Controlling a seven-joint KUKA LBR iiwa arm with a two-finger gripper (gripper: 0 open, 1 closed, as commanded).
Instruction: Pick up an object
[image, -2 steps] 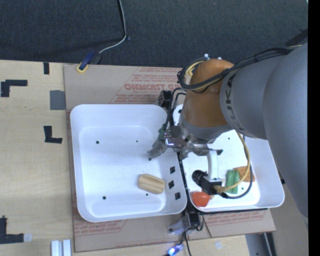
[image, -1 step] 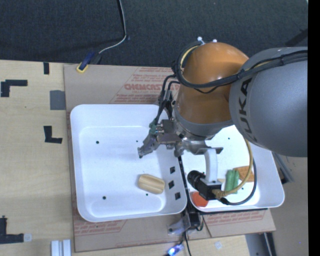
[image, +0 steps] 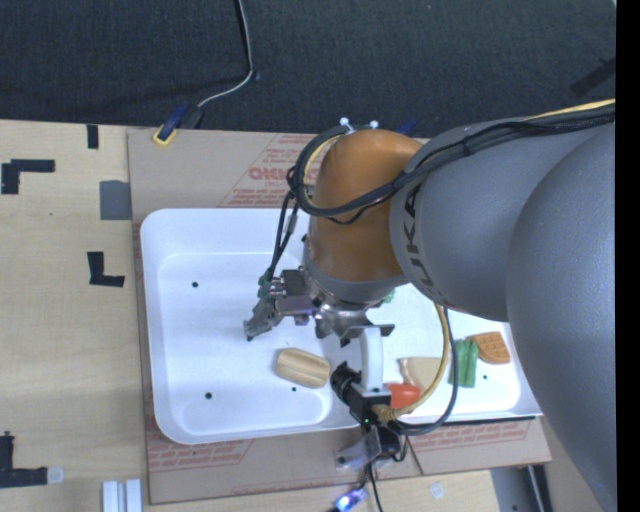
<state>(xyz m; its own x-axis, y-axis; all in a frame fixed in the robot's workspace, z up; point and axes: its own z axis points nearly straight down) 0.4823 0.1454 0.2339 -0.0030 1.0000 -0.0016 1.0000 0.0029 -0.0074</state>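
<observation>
End effector (image: 262, 318) positioned low over the middle of the left bin (image: 170, 290); finger state cannot be determined, nothing seen between them. Wooden cylinder (image: 302, 367) lying on its side on the bin floor, near and just right of the end effector, apart from it. Right bin (image: 500, 400) contents: green block (image: 465, 362), orange-tan piece (image: 492, 347), red-orange piece (image: 404, 395). 2 bins on cardboard (image: 200, 170) over the surface (image: 50, 300).
</observation>
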